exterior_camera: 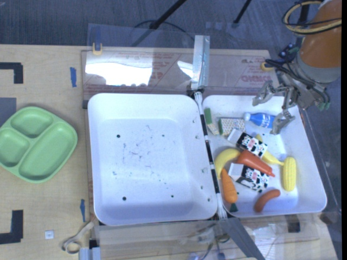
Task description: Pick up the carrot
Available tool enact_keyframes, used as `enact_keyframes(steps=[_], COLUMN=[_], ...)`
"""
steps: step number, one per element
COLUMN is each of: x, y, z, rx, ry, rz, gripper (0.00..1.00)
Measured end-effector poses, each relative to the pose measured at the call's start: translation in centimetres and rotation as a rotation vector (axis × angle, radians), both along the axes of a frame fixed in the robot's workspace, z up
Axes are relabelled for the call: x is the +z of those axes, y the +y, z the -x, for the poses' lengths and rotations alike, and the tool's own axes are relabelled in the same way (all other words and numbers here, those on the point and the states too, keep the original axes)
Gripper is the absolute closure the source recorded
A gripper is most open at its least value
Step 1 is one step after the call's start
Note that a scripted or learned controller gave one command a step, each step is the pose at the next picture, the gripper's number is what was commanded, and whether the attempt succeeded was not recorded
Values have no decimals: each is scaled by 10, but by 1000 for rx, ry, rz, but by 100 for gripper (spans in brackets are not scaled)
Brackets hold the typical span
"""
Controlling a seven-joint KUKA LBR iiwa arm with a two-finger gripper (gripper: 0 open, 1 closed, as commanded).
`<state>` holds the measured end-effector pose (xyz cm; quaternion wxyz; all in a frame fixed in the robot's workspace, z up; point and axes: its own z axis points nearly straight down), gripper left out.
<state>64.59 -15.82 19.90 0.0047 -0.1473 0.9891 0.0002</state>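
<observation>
The pincer (275, 108) hung spread wide (nothing between its fingers) over the right bin's (313, 180) far end, above the blue bottle (259, 119). The carrot (228, 187) lay well nearer, against that bin's left wall.

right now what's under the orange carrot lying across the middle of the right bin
The carrot lies on top of the pile, across a banana and between two black-and-white cow-print boxes. What is directly beneath it, and whether it touches the bin floor, is covered by the carrot itself.
</observation>
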Motion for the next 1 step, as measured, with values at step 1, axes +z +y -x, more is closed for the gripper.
enact_keyframes(steps=[1], x=[11], y=[0], z=[-2], rx=[-3], ry=[-10], rz=[-3], gripper=[100])
